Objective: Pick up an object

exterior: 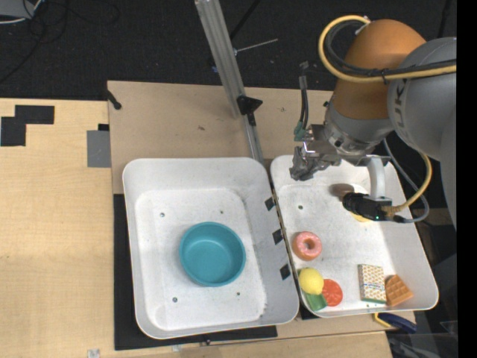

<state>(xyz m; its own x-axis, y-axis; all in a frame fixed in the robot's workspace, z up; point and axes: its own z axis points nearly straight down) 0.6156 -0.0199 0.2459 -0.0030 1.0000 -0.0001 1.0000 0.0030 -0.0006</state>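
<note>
A pale wooden counter [52,222] set against a dark floor carries two shallow white bins side by side. The hand [304,167] hangs over the far corner of the right bin [350,245], close to the wall it shares with its neighbour. From where I stand I cannot tell whether the hand is wide or narrow, and I can make out nothing gripped in it. The nearest likely thing to pick is a pink doughnut [306,245], lying toward the front of the bin almost straight out from the hand, with bare white floor between them. It lies flat with its hole facing up. Being round, it has no long axis to speak of, so I would say any approach angle serves. The better course is probably to come down square over it and close across the ring, keeping off the bin wall just beside it. Farther from the hand along the same line sit a yellow lemon [311,281], a red tomato [332,293] and a green piece [317,301], all bunched and touching, which would make a clean grasp harder. Out toward the opposite front corner lie a rectangular cracker [371,283], its long side running roughly front to back, and beside it a waffle [398,290]. Beyond the shared wall, well apart from the hand, the left bin [149,192] holds a teal bowl [212,253] standing upright.
</note>
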